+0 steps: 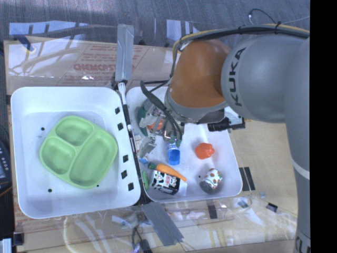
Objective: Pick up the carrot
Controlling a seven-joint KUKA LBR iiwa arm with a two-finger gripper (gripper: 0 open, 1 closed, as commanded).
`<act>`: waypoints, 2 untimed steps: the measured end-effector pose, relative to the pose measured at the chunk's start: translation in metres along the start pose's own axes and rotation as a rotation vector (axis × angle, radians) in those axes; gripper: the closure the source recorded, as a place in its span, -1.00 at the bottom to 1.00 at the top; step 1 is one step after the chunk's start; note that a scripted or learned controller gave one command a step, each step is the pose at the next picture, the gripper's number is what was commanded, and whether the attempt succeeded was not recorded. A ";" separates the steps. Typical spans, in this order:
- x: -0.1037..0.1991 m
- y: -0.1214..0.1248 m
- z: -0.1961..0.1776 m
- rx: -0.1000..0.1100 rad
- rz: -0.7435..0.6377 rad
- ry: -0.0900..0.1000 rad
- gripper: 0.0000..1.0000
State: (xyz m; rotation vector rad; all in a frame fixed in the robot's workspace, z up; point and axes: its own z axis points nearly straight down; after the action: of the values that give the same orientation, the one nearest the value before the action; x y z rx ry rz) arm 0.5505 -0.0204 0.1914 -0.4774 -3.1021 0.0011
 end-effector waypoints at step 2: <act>0.000 0.000 0.000 0.000 0.000 0.000 -1.00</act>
State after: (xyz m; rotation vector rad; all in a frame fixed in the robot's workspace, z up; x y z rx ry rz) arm 0.5506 -0.0205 0.1914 -0.4774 -3.1021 0.0011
